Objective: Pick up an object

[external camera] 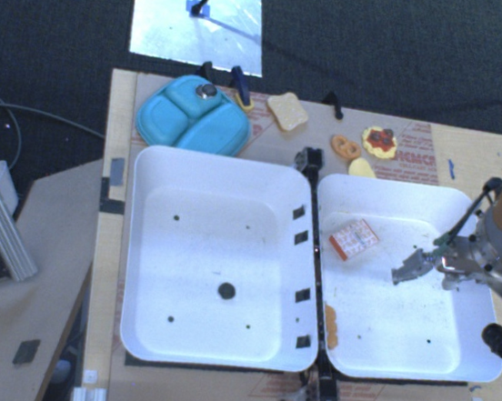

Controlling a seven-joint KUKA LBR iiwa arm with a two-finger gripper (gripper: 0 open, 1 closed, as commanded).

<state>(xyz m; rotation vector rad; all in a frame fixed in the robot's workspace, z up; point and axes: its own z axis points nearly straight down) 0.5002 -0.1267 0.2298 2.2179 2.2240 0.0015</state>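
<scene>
A small red and white box (353, 239) lies flat in the right bin (450, 359), near its back left. An orange, cookie-like piece (330, 326) rests against that bin's left wall near the front. My gripper (410, 269) hangs over the middle of the right bin, to the right of the box and a little nearer the front, apart from it. I see nothing in it. A small dark round object (226, 290) sits on the floor of the left bin (153, 320).
Behind the bins on the bench lie a blue divided dish (193, 116), a toy bread slice (287, 111), a pretzel (344, 147), a small toy pizza (380, 141) and a yellow piece (362, 168). A black divider (311, 249) runs between the bins.
</scene>
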